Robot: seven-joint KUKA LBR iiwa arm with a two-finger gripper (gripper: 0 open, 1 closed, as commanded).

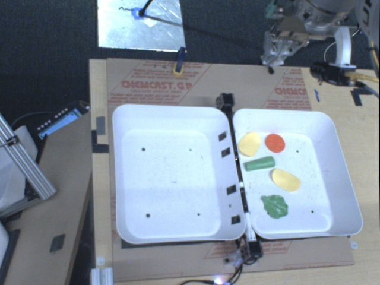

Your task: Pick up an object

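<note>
The ruffled green leaf-shaped plastic piece (274,206) is lying farthest from the tool, at the near end of the right-hand shallow white plastic bin (343,177). Closer to the tool, the flat yellow oval piece (286,180) is resting with its long axis slanting across the bin floor. Next comes the short green cylinder-shaped piece (259,163), lying crosswise to the tool's line of approach, just beside the bin's inner wall. Beyond it, the pale yellow rounded piece (250,143) and the round orange-red disc (274,142) are sitting side by side, apart from one another; these two are lying nearest the tool.

The tool (275,57) is hanging past the far rim of that bin, above the far edge of the tabletop (148,79), well apart from every piece. All five pieces are lying toward the camera from it and lower. Whether its jaws are apart or together cannot be told at this size, and nothing is visible between them.

Judgement: the pickup is not yet begun. The disc looks the shortest reach. The bin floor is smooth and flat, and the pieces are spaced enough for a descent from above, though the green cylinder is close to the wall. The left-hand shallow white plastic bin (166,171) is lying farther off to the side.
</note>
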